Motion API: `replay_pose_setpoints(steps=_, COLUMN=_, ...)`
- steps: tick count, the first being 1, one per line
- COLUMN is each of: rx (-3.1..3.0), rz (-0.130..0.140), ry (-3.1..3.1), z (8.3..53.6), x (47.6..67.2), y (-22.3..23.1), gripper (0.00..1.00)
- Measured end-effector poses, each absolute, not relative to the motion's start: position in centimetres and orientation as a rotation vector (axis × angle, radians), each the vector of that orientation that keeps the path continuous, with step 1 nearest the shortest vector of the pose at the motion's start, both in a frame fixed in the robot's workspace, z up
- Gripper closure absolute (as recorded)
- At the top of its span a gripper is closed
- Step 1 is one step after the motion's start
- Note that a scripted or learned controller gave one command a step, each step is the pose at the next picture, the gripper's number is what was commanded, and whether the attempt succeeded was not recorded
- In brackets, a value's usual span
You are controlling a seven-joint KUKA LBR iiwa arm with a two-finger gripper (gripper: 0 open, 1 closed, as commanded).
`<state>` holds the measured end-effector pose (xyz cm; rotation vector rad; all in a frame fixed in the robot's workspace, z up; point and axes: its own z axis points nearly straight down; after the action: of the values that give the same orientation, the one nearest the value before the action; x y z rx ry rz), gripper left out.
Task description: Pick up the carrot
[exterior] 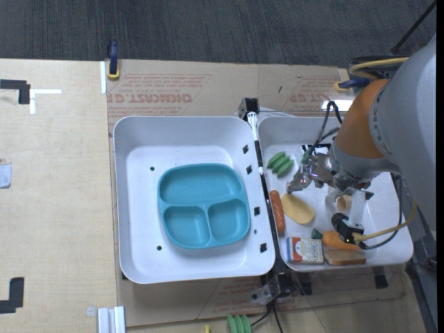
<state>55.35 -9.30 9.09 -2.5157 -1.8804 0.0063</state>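
1. The carrot (334, 240) is seen just beside the carton (305, 250), on the arm's side.
2. The pincer (301, 181) is held beyond the carton, apart from the carrot; its opening and hold cannot be told.
3. The carrot's middle should be straddled and the carton left untouched.

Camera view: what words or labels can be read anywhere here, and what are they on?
"CHEMCAST GP": red print, upside down, on the cardboard sheet behind the left bin.
Red print behind the right bin: partly hidden, unreadable.
Carton in the right bin: print too small to read.
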Motion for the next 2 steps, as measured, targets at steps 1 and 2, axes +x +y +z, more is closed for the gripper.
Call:
replay_pose_setpoints(steps=1, rx=-2.406, rz=0.005, ry=-2.015, z=9.08, x=49.18, y=-9.48, gripper=0.00)
replay_pose_setpoints(steps=2, rx=-2.407, rz=0.006, ry=-2.015, z=9.94, x=49.30, y=-9.56, gripper=1.00)
